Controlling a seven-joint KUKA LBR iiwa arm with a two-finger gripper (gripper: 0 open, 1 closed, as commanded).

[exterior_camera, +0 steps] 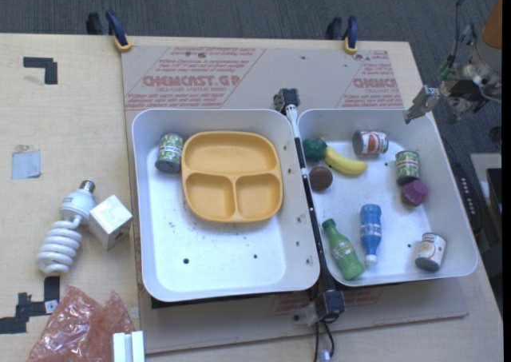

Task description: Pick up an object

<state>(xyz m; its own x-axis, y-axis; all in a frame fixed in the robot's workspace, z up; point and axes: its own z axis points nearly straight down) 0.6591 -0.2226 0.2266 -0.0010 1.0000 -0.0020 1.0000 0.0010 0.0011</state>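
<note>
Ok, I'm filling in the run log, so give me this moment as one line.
phase: approach | claw: above right bin's far right corner, nothing held | nearest: can | left bin: tray

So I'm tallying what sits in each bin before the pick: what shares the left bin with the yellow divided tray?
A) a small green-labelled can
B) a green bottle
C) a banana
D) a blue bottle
A: the small green-labelled can lies by the upper left corner of the yellow divided tray in the left bin, while the banana, blue bottle and green bottle lie in the right bin.
</note>
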